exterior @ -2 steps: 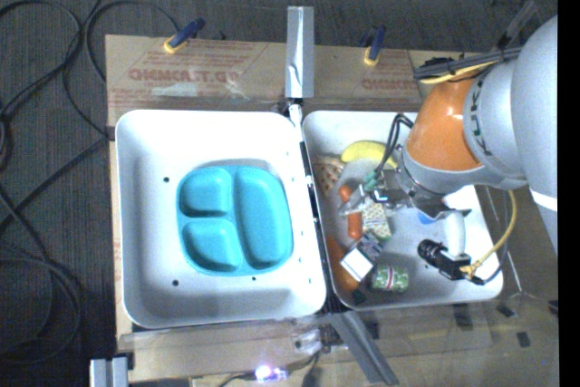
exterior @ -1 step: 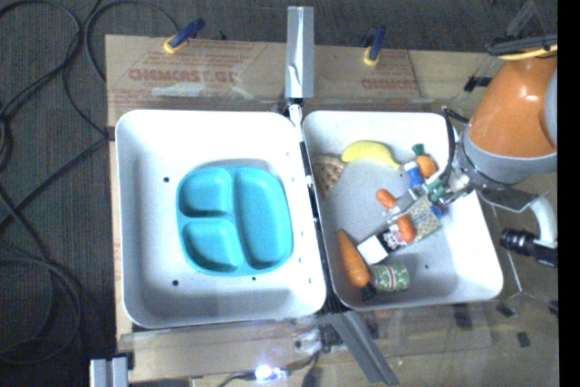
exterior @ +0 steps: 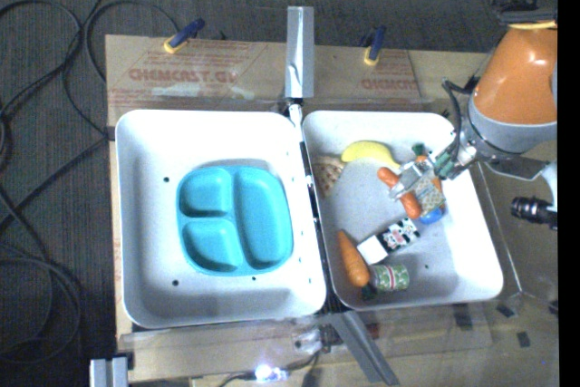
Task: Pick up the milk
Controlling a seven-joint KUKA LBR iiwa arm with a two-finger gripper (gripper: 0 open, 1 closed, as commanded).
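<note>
The milk is a small white carton with black cow patches, lying on its side in the lower middle of the right bin. My gripper reaches in from the right and hangs over the upper right part of that bin, above and to the right of the milk and apart from it. Its tip sits among small orange pieces and a blue piece, which hide part of it.
In the right bin lie a banana at the top, a carrot left of the milk, and a green can just below it. The left bin holds a blue divided plate.
</note>
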